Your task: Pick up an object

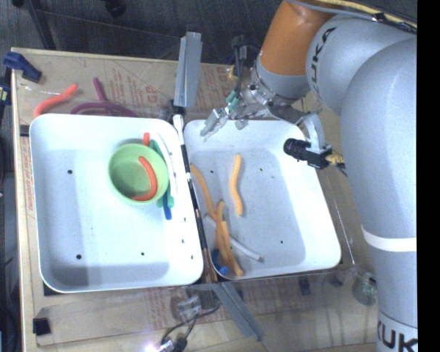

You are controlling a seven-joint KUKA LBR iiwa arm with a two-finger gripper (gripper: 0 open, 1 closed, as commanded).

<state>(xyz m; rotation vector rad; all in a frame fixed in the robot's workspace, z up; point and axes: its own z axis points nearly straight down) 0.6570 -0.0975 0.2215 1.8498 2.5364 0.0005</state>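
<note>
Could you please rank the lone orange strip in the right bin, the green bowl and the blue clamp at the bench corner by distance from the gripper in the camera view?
Measured from the gripper, at the right bin's far rim:
1. Orange strip, mid right bin, just below the gripper.
2. Green bowl, in the left bin.
3. Blue clamp, far-left bench corner.

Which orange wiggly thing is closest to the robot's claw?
The orange worm-shaped piece lying alone mid right bin. It sits just below the gripper; the other orange pieces lie farther down, along the bin's left wall.
</note>
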